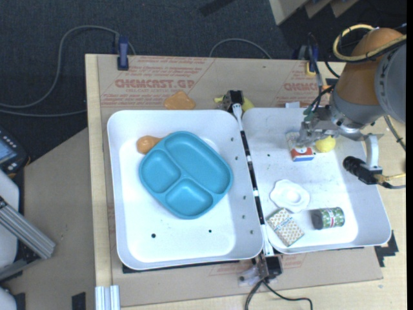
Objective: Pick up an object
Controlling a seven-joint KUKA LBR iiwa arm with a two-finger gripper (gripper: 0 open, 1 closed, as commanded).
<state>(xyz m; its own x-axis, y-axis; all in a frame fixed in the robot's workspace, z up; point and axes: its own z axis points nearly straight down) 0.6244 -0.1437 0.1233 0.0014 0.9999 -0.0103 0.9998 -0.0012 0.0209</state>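
Over right bin (361, 237), gripper (308, 136) hovers above small red-white object (302, 152); jaws' state unclear. Next: descend, grasp.

One fixed camera looks down at a slant on both bins (122, 173) (apparently from the bench's front).

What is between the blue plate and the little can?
In the camera view, the white egg-shaped toy lies between the blue plate and the can, past the bins' rims.
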